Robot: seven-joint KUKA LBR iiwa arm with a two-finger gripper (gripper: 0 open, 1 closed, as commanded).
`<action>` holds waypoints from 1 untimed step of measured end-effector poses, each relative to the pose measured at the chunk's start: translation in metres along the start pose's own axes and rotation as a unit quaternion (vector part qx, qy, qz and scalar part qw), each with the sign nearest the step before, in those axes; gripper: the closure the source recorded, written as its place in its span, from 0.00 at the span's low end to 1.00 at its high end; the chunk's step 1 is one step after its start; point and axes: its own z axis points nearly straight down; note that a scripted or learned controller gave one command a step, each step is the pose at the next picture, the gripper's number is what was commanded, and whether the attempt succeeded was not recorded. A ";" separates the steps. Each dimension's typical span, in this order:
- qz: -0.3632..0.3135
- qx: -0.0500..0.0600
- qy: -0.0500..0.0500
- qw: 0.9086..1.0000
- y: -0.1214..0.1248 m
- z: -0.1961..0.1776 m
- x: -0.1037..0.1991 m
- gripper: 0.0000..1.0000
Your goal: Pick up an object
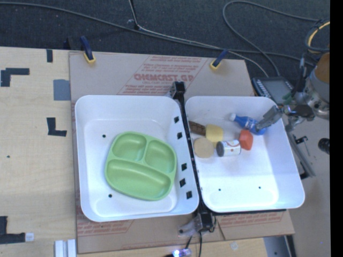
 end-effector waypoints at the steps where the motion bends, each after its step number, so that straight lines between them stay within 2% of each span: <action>1: -0.002 -0.006 -0.001 1.000 0.002 -0.007 0.001 0.00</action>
